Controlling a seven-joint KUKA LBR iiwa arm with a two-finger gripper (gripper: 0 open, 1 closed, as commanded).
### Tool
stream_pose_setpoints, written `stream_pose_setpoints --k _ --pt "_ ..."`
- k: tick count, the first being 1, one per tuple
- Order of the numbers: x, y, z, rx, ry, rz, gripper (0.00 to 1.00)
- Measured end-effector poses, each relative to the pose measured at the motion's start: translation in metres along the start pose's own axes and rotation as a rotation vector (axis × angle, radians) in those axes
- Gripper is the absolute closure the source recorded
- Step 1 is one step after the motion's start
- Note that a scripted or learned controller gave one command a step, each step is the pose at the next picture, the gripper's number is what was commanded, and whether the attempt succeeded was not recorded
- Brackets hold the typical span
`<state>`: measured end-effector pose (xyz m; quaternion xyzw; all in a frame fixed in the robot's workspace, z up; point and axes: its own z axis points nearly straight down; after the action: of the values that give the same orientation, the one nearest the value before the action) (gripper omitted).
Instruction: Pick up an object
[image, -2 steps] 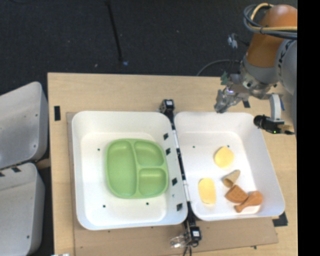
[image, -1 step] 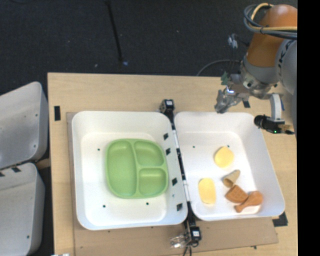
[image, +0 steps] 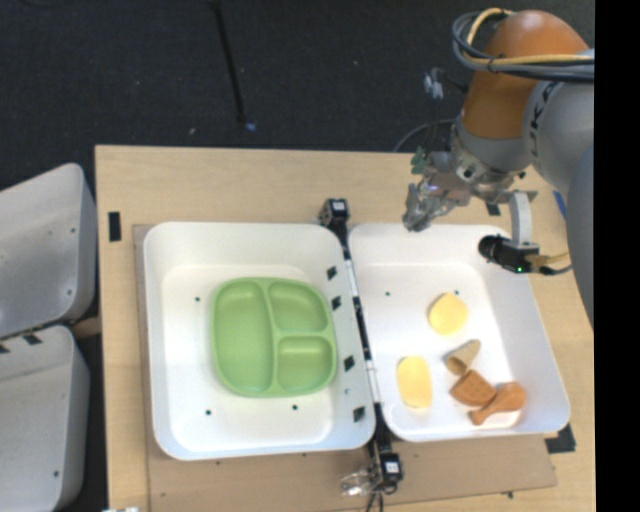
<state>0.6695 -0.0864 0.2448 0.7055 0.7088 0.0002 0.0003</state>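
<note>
While my grey arm with its orange band is reaching in from the right, my two-finger gripper (image: 418, 218) is hanging over the far rim of the right shallow white bin (image: 520, 300), gripping nothing. I cannot tell how wide it is standing. Two pale yellow rounded pieces (image: 448, 313) (image: 414, 382) and a cluster of small brown and orange pieces (image: 480, 390) are lying in that bin's near half. A light green sectioned plastic tray (image: 272, 336) is sitting in the left white bin (image: 180, 260).
</note>
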Motion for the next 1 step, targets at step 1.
stream_pose_setpoints --k 1 --pt "0.0484 -0.0142 0.0091 0.002 0.0 0.0 1.0"
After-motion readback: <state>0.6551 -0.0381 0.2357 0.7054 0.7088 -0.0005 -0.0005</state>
